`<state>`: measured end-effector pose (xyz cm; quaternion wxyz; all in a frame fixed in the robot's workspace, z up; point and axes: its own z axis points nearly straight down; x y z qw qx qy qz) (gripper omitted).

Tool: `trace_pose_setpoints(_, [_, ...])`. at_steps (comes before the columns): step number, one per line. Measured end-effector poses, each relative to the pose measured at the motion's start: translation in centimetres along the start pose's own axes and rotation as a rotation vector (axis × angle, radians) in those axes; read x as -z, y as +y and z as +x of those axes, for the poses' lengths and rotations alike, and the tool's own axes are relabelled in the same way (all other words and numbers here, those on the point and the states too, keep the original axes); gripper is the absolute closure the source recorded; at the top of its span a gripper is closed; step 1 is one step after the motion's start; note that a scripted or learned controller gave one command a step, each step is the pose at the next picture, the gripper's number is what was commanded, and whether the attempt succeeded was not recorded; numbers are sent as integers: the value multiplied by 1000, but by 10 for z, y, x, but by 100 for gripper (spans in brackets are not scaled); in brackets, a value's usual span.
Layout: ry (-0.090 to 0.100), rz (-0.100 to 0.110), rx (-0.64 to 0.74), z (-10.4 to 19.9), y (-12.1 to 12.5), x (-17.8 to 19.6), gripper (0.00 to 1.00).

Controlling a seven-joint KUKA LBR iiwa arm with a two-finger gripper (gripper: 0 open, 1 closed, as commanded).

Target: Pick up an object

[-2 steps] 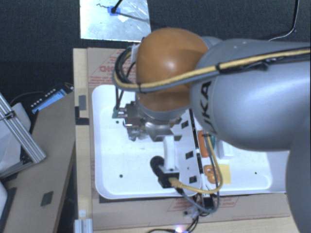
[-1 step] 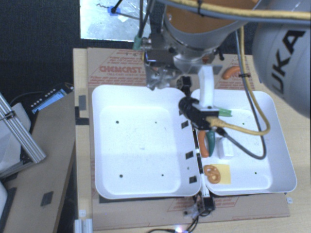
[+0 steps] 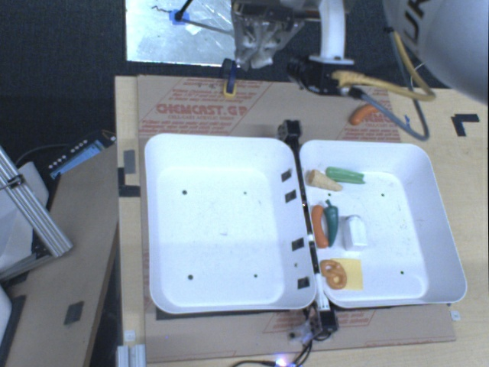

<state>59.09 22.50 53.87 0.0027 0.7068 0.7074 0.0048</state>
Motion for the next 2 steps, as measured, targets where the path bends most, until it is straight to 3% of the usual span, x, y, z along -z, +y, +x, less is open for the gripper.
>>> trace_pose_setpoints(1, [-3,11,-5,-101,-40,-3,100])
trace_pose_setpoints(2, [-3,2,-2,-124,49,-2,100])
